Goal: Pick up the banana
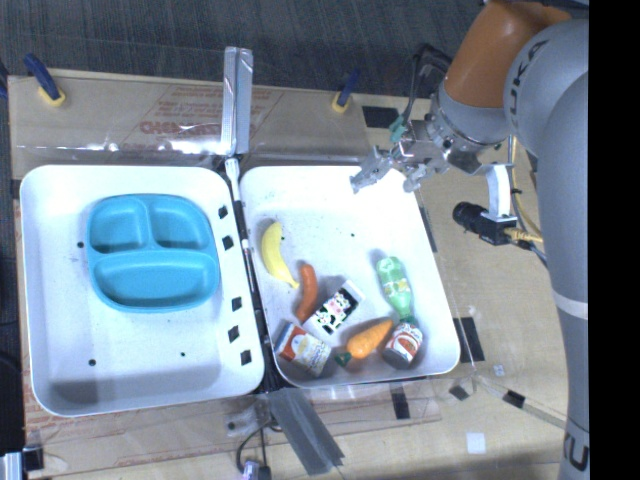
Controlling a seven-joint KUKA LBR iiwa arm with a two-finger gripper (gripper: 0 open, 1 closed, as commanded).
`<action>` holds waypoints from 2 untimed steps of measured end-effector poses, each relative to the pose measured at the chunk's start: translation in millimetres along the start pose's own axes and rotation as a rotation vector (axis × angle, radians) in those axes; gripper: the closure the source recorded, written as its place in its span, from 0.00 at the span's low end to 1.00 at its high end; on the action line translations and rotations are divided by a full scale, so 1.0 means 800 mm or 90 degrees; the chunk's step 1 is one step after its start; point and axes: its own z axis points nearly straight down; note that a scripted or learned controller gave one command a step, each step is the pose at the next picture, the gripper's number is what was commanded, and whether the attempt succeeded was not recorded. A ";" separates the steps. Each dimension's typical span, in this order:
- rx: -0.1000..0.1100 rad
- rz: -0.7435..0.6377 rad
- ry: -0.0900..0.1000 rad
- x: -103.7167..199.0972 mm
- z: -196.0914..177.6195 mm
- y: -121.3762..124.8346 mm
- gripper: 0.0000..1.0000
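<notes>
A yellow banana (275,255) lies in the right bin (330,198), close to its left wall, pointing roughly front to back. My gripper (388,175) hangs over the bin's far right corner, well up and to the right of the banana. Its two fingers are spread apart with nothing between them.
Near the banana's lower end lies an orange sausage (306,290). Toward the front of the right bin sit a black-and-white carton (334,311), a green bottle (395,284), a carrot (368,338), a can (404,345) and a small packet (302,347). The left bin (60,348) holds a blue divided plate (153,250).
</notes>
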 end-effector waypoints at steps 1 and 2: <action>0.000 -0.029 0.000 0.095 0.099 0.034 0.00; 0.000 -0.137 0.000 0.216 0.073 -0.032 0.00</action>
